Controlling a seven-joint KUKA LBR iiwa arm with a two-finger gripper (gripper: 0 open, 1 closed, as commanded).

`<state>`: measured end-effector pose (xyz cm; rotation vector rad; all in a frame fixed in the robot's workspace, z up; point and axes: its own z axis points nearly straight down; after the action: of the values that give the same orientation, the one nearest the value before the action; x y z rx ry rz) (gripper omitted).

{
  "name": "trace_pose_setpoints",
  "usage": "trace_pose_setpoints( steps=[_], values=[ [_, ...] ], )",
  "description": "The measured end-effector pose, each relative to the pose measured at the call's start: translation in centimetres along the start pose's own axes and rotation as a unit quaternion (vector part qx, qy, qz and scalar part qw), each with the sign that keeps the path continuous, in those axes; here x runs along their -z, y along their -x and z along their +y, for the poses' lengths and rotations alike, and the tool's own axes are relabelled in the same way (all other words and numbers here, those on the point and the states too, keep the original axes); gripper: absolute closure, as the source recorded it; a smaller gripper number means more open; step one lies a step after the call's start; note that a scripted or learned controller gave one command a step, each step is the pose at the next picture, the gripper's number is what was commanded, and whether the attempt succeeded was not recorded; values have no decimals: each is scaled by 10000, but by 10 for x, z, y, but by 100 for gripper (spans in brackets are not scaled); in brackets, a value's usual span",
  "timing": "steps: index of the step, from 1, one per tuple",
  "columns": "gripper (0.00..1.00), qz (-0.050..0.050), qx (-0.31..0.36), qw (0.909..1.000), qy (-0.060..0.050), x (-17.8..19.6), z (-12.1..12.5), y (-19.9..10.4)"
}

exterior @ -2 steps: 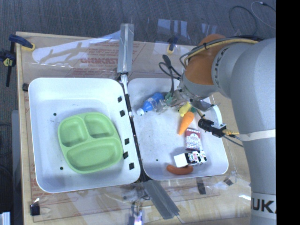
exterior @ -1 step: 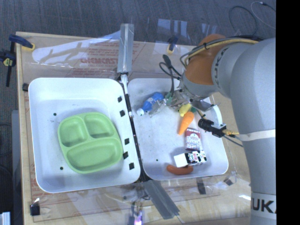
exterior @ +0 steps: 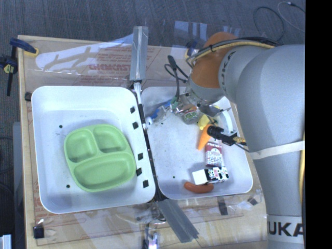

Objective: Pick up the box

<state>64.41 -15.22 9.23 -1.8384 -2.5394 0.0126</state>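
Arm point(exterior: 270, 113) enters from right of view, grey w/ orange band point(exterior: 210, 69) above wrist, bent down over far part of right bin point(exterior: 171, 160). Gripper point(exterior: 182, 109) sits low at bin's far end, amid a cluster of small items; fingers hidden by wrist and clutter, so state can't be told and no object is seen between them.

Box point(exterior: 213, 155): small carton, red/pink print, lying flat on right bin floor, near-right area, close to right wall. Well apart from gripper. Just beside it, nearer the camera, a white/black patterned item point(exterior: 211, 175), touching or nearly so; can't tell which. Red-brown sausage-shaped piece point(exterior: 198, 187) lies along near wall. Orange carrot-like piece point(exterior: 202, 138) just beyond box, next to black cable fitting. Yellow item point(exterior: 204, 121) under wrist, partly hidden.

Left bin point(exterior: 46, 154) holds green 3-compartment plate point(exterior: 99, 157), flat, approx. centre.

Both bins rest side by side on counter point(exterior: 67, 61), under clear plastic sheet w/ red print.
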Motion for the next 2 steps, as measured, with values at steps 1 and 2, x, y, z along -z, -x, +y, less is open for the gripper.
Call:
trace_pose_setpoints(
  steps=[1,2],
  values=[
    [100,-13,11,10000,-14,11,-1,1],
    [0,14,8,10000,-55,9,-3,1]
  ],
)
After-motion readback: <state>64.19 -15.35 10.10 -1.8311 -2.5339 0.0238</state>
